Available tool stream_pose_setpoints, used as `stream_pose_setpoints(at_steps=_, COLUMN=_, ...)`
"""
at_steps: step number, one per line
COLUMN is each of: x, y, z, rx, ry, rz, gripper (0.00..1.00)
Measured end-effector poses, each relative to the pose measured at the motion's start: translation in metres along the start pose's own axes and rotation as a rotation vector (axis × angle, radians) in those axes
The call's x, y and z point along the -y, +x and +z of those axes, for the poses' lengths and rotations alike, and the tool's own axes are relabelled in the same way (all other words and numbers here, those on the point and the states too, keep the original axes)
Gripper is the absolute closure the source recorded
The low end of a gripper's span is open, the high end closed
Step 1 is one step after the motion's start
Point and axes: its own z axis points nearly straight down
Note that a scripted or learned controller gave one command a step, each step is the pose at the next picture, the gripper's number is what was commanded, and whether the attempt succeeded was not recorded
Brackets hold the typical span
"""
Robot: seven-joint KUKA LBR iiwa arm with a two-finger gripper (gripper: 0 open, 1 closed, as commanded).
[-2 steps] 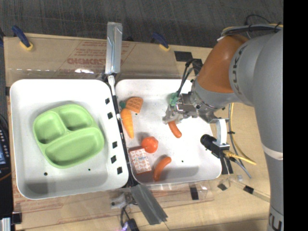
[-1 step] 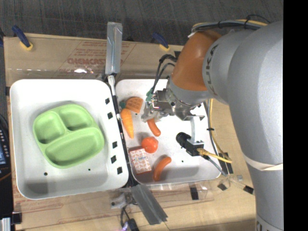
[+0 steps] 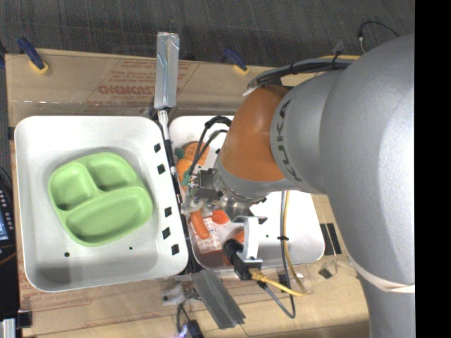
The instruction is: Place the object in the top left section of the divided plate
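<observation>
Metal and black, the claw (image 3: 203,204) hangs low over the left part of the right bin (image 3: 310,239), just beside the wall between the two bins; whether it is apart or together I cannot tell, since the wrist and its fittings hide the tips from above; orange objects (image 3: 202,227) lie right under and around it, one carrot-like piece below the claw, another orange piece (image 3: 184,165) above it near the bin's upper left corner, and I cannot tell whether any of them is in the claw's grasp or merely lying beneath it; black cables (image 3: 208,134) loop from the wrist up over the orange band (image 3: 255,136), and a yellow cable (image 3: 285,259) runs down past the wrist toward the bench's lower edge; the big grey arm (image 3: 359,153) covers most of the right bin and reaches in from the right; the left bin (image 3: 42,259) sits touching the right one along the shared wall; in it rests the green plate (image 3: 106,220), tilted in the view, with two small sections and one large; all three sections look bare, the top left section among them; both bins stand on a brown cardboard sheet (image 3: 77,83).
</observation>
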Motion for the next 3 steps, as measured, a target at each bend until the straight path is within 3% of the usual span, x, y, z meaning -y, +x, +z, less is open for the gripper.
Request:
stream_pose_setpoints(at_steps=1, x=0.006, y=0.000, z=-0.022, rx=0.001, ry=-0.005, rz=-0.165, gripper=1.00)
stream_pose_setpoints(at_steps=2, x=0.021, y=0.078, z=-0.015, rx=0.001, ry=-0.003, rz=-0.055, gripper=1.00)
stream_pose_setpoints(at_steps=3, x=0.006, y=0.148, z=0.098, rx=-0.001, ry=-0.006, rz=-0.046, gripper=1.00)
